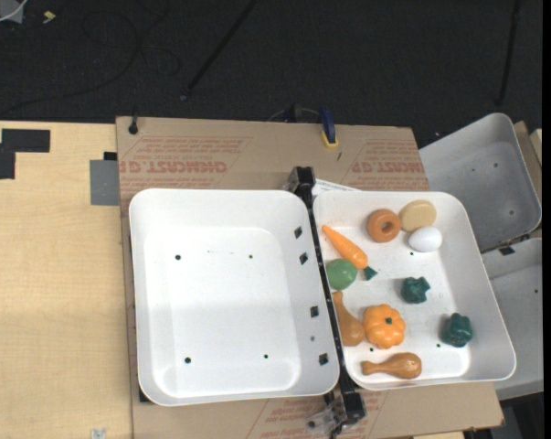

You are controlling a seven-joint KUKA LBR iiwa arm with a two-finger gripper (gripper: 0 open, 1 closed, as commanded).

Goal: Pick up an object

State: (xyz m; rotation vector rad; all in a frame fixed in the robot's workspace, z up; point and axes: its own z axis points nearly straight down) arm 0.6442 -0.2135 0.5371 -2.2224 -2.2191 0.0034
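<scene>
Camera view: two white bins sat side by side on a cardboard sheet (pixel 257 158) on the desk (pixel 47 291). Left bin (pixel 156 373) had only small dark holes in its floor. Right bin (pixel 481 273) held all the toys, any of them a pick candidate. Top of bin: donut (pixel 383 225), with a tan bun (pixel 418 214) just to its right and a white egg (pixel 425 239) touching the bun from below. Carrot (pixel 344 245) lay slanted near the divider, its tip by a green pear-like fruit (pixel 342 274). Small dark green piece (pixel 416 289) sat mid-bin, apart from the rest. Pumpkin (pixel 385 326) was touching a tan-orange piece (pixel 347 323) on its left, type unclear. Another dark green piece (pixel 457 330) was near the right wall. Drumstick (pixel 394 366) lay along the near wall, below the pumpkin. Black clips (pixel 302 183) joined the bins at the seam. Grey metal plate (pixel 481 176) stood right of the bins. Jaws: nothing to report, state cannot be told.
</scene>
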